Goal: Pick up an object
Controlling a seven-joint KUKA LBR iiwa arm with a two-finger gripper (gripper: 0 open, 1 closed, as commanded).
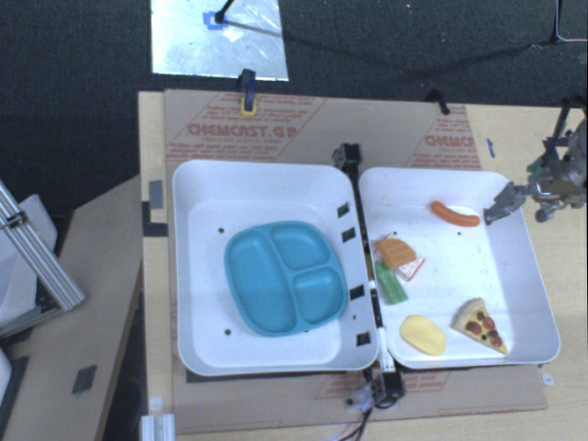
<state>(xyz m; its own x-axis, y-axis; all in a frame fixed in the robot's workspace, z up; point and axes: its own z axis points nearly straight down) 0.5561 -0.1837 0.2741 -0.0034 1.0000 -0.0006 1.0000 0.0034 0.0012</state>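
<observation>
The gripper (514, 200) is seen at three o'clock over the right bin's (542, 310) rim, fingers apparently parted, nothing held; a toy hot dog (456, 213) lies nearby.

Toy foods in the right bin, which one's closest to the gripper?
The hot dog, orange-red, at the bin's far side just left of the gripper. The pizza slice and yellow piece lie at the near side.

Even overhead light, slightly soft focus throughout. Glare on metal sheet (219, 24); white bins (266, 177) near overexposed; faint shadows.
</observation>
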